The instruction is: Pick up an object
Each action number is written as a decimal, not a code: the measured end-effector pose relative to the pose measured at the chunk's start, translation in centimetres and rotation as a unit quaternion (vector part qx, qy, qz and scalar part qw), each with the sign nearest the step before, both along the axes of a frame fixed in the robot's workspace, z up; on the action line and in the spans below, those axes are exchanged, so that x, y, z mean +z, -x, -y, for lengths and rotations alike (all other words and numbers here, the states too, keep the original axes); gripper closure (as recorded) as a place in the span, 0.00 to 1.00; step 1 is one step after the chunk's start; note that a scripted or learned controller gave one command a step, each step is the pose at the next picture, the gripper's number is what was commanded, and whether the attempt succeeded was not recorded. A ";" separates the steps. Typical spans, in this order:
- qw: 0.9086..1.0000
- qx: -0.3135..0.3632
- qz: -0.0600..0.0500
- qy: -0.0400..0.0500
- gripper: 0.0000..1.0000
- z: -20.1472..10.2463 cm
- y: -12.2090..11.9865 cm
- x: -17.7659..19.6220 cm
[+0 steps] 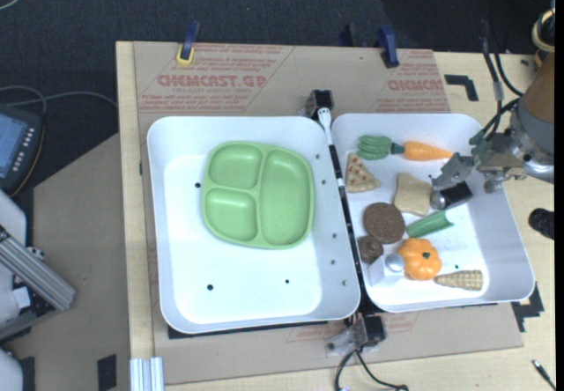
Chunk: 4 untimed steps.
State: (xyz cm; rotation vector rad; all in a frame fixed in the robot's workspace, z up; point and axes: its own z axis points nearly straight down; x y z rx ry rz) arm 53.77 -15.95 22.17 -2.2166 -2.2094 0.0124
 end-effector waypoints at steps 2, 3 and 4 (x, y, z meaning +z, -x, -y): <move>1.000 0.002 0.004 0.000 0.00 0.3 -0.2 -3.6; 1.000 0.002 0.004 0.000 0.00 0.1 -0.2 -7.9; 1.000 0.002 0.005 0.000 0.00 0.0 -0.1 -13.1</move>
